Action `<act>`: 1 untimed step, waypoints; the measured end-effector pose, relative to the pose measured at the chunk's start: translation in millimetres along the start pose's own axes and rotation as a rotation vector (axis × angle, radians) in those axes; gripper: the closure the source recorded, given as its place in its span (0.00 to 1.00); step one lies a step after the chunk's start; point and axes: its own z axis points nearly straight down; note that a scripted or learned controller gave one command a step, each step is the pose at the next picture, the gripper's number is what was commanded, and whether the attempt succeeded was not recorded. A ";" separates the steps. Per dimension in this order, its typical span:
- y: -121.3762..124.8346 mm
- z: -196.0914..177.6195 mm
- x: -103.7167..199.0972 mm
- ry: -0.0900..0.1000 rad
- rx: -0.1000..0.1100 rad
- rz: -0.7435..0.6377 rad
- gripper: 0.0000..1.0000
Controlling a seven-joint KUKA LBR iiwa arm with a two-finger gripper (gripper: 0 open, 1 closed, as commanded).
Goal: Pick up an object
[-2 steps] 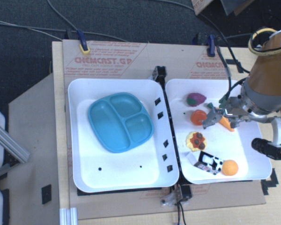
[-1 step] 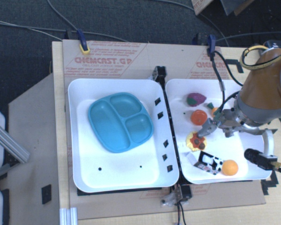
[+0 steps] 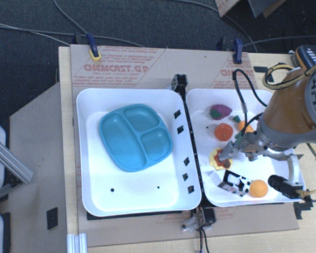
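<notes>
My gripper (image 3: 225, 153) hangs low over the middle of the right bin (image 3: 203, 191), reaching in from the right. Its tip sits right above a small yellow and red object (image 3: 217, 162), partly hiding it. Just behind the tip lies an orange-red ball (image 3: 224, 132), with a purple object (image 3: 219, 110) further back. Toward the front edge are a black and white object (image 3: 235, 182) and an orange ball (image 3: 258, 188). A small orange piece (image 3: 237, 119) lies beside the arm.
The left bin (image 3: 89, 194) holds a blue divided plate (image 3: 136, 136). A black clip-lined wall (image 3: 185, 141) separates the two bins. The arm's grey and orange body (image 3: 287, 115) covers the right bin's far right side. Cables run along the back.
</notes>
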 end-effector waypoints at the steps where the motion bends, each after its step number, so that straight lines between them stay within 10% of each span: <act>1: 1.9 -13.8 0.5 -0.001 -0.007 0.000 1.00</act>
